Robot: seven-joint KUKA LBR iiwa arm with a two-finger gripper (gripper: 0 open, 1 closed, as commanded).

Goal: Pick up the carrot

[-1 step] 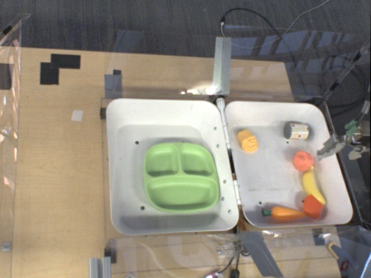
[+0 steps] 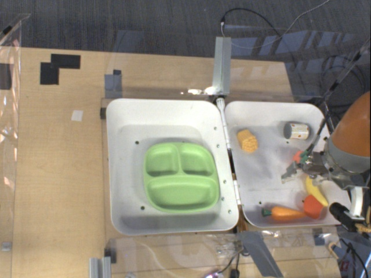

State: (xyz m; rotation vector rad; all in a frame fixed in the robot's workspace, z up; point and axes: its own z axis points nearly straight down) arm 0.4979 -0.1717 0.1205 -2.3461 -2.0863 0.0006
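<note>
orange carrot point(image 2: 288, 214) with green top, lime green tray point(image 2: 181, 175), yellow corn point(image 2: 248, 141), white bins point(image 2: 116, 172)

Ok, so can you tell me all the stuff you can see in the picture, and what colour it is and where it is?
Bins: two, white, side by side on the bench.
Divided plate: one, green, in the middle of the left bin.
Carrot: one, orange with a green end, lying along the near edge of the right bin.
Corn piece: one, yellow, far left part of the right bin.
Small can: one, grey and white, on its side in the far part of the right bin.
Banana: one, yellow, right side of the right bin.
Orange-red chunk: one, beside the carrot; I cannot tell what it is.
Gripper: one, grey, low over the right bin, above the carrot.
Arm: one, grey with an orange band, at the right.
</note>
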